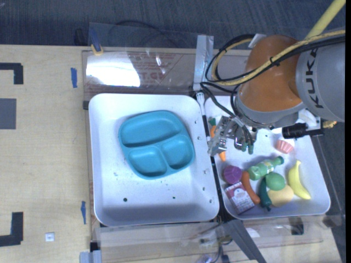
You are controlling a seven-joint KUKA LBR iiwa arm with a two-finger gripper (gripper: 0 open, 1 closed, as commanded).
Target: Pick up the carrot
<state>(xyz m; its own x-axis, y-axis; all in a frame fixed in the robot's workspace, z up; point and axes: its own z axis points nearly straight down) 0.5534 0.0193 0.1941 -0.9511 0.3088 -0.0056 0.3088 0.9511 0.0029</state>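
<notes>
Looming closest to the lens, the grey arm (pixel 323 81) with its orange band (pixel 271 78) is reaching in from the right, trailing yellow and black cables, and is hanging over the upper part of the right bin (pixel 321 193). Beneath everything the pale wooden counter (pixel 41 147) is stretching out to the left, carrying black and blue tape marks. On it the left bin (pixel 104 196) is sitting as the bigger white expanse, holding a blue divided plate (pixel 156 143) that is lying near its middle. Touching it on the right, the right bin is holding a cluster of toy foods in its lower half. Above that cluster the gripper (pixel 233 138) is pointing down near the bin's left wall, just above a small orange piece (pixel 222 156); whether its fingers are apart or together cannot be told from this slanted look. Among the foods, a yellow banana (pixel 299 181) is lying at the right, a green bottle-like item (pixel 264 167) is lying slanted beside a green round fruit (pixel 275 182), and a red-and-white carton (pixel 239 196) is resting at the lower left. A purple piece (pixel 232 173) is sitting just beside the carton. The carrot (pixel 250 189), thin and orange, is lying slanted between the carton and the green fruit, well clear of the gripper. A small pink cup (pixel 284 146) is sitting apart near the upper right.
</notes>
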